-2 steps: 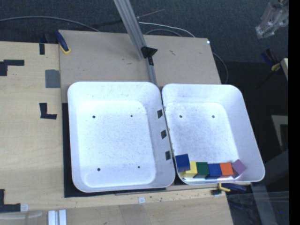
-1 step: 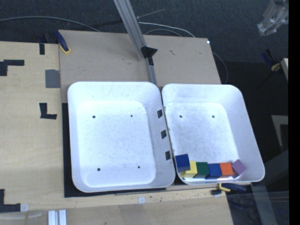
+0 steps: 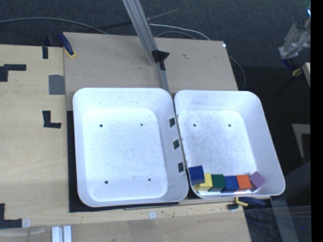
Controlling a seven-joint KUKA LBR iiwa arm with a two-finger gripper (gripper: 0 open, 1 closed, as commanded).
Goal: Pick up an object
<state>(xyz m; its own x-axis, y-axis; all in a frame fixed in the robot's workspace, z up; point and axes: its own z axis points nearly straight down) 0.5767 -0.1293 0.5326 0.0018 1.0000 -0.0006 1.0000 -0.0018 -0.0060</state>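
Several small blocks lie in a row against the near wall of the right bin (image 3: 252, 110): a blue block (image 3: 196, 174), a yellow one (image 3: 204, 185), a green one (image 3: 217, 181), another blue one (image 3: 231, 183), an orange one (image 3: 243, 181) and a purple one (image 3: 256, 179). The blue block at the left end rests partly on the yellow one. A pale grey piece that looks like my gripper (image 3: 295, 39) hangs at the far upper right, well beyond the bins and far from the blocks. It is blurred and cut by the frame edge.
The left bin (image 3: 81, 135) stands beside the right one, sharing a middle wall. A grey metal pole (image 3: 141, 24) slants from the top down to the bins' far junction. Clamps sit at the bench's far left (image 3: 68, 45) and near right (image 3: 247, 202). Cables trail behind.
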